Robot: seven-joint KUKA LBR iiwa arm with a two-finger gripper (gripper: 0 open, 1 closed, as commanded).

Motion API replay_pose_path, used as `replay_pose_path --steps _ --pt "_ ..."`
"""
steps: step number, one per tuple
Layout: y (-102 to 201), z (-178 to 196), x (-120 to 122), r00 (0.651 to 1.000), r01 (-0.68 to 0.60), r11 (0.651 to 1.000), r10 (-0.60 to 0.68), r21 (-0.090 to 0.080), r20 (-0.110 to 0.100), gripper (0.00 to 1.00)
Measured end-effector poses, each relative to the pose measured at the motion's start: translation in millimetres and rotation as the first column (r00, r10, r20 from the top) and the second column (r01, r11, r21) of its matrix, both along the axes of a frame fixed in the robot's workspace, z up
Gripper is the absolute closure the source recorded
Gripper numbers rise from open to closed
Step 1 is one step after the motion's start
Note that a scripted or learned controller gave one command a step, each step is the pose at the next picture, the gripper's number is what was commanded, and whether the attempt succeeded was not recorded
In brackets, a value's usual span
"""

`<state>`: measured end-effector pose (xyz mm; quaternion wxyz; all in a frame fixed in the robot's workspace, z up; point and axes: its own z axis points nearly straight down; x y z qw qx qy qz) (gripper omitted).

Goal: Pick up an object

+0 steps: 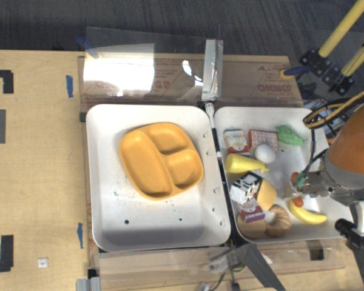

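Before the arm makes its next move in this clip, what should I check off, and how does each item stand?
1. Arm over right bin: ok.
2. Something held: cannot tell; wrist hides the tip.
3. Banana within reach, close beside the arm: ok.
4. Items well separated: not ok; the ones near the divider are crowded, some touching.
5. Yellow tray lies flat in left bin: ok.
6. Cables hang close over right bin's far corner: not ok.

One fixed overhead camera looks down (at a slant) on both bins (103, 180).
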<state>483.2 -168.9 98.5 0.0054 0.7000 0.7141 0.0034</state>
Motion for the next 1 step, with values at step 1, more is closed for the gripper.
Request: replay_pose_path --steps 1 --pt "54.0 119.1 12.6 0.975 0.223 0.975 -0.223 0.004 -0.009 1.00"
